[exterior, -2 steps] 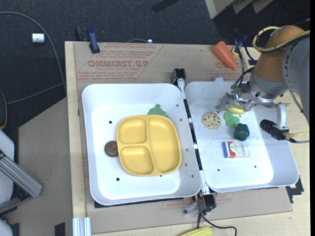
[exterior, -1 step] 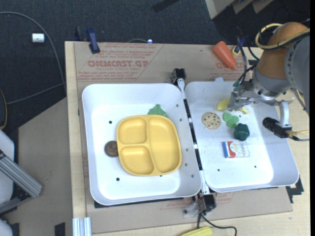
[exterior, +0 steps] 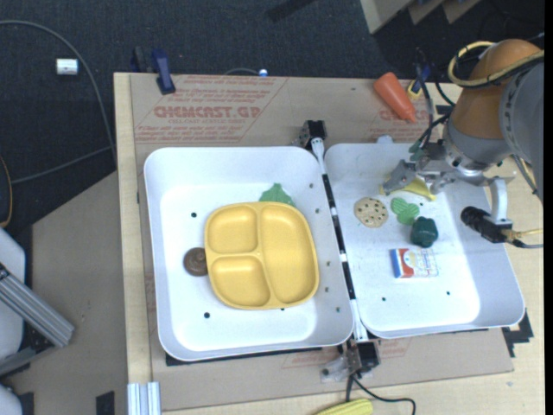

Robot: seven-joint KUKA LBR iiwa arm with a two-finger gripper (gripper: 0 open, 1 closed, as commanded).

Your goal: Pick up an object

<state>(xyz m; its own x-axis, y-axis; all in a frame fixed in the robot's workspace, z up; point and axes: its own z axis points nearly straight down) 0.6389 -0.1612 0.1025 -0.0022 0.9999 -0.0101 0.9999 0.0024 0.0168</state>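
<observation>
Here, the gripper [exterior: 413,176] hangs low over the right bin [exterior: 484,296], touching a yellow piece [exterior: 423,188]. A green toy [exterior: 403,207] lies just below-left. Its grasp cannot be told.

Right of centre, in the right bin: a flat speckled cookie [exterior: 371,212], a light green piece [exterior: 403,207] touching a dark green one [exterior: 423,230], a small card [exterior: 412,263] below, a yellow piece [exterior: 422,188] above
</observation>
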